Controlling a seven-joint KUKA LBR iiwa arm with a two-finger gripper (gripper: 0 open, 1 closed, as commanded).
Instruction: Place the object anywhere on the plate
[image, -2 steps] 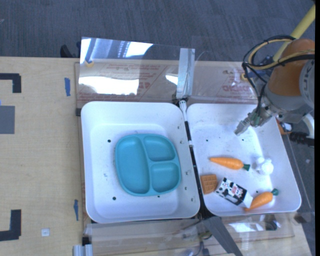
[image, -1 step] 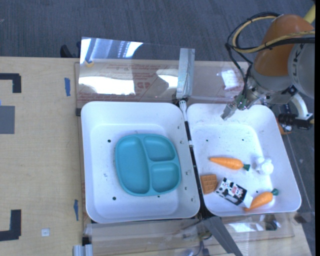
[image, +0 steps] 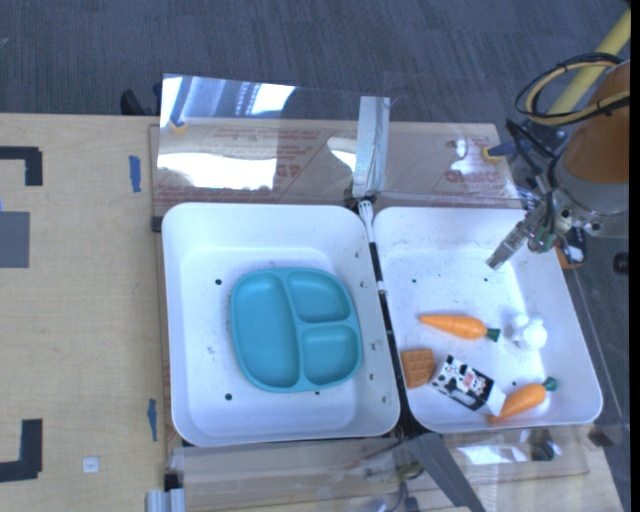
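Observation:
A teal divided plate (image: 295, 328) lies in the middle of the left bin (image: 190, 300). In the right bin (image: 440, 250) lie an orange carrot (image: 455, 325), a second carrot (image: 525, 400) at the front right, a brown waffle square (image: 418, 367), a black-and-white cow-print carton (image: 465, 383) and a small white object (image: 528, 333). My gripper (image: 503, 254) hangs over the back right part of the right bin, above and behind the carrot, apart from every object.
A clear upright panel (image: 260, 150) stands behind the bins. A raised divider (image: 375, 290) separates the two bins. The arm's body and yellow cables (image: 580, 110) fill the upper right corner. Tan bench surface (image: 80, 300) spreads to the left.

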